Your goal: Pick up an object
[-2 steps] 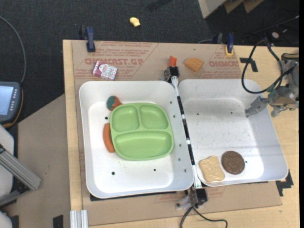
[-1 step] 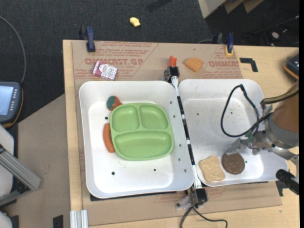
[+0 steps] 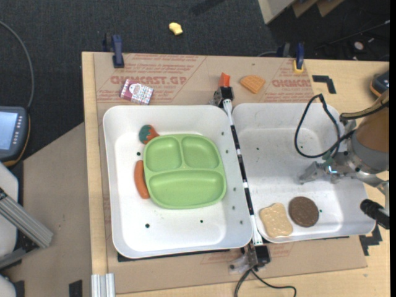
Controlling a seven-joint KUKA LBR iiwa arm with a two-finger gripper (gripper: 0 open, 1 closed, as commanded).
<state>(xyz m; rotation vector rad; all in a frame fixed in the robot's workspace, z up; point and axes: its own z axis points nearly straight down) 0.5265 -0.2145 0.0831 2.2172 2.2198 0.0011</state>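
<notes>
My gripper [image 3: 320, 171] hangs over the right side of the right bin [image 3: 272, 125], low above its floor and just above the brown round patty [image 3: 304, 211]. Nothing shows in its grasp. A tan bread slice [image 3: 276, 220] lies beside the patty at the bin's front edge. In the left bin [image 3: 124, 215] there is a green divided plate [image 3: 184, 169]. An orange sausage-like piece [image 3: 141, 179] lies along the plate's left edge, and a small green and red item [image 3: 147, 133] sits at its upper left corner.
A black cable [image 3: 307, 125] loops over the right bin behind the gripper. On the bench behind the bins lie a pink-white packet [image 3: 137, 91] and an orange cracker [image 3: 252, 83]. A clip [image 3: 223, 93] sits at the divider's far end.
</notes>
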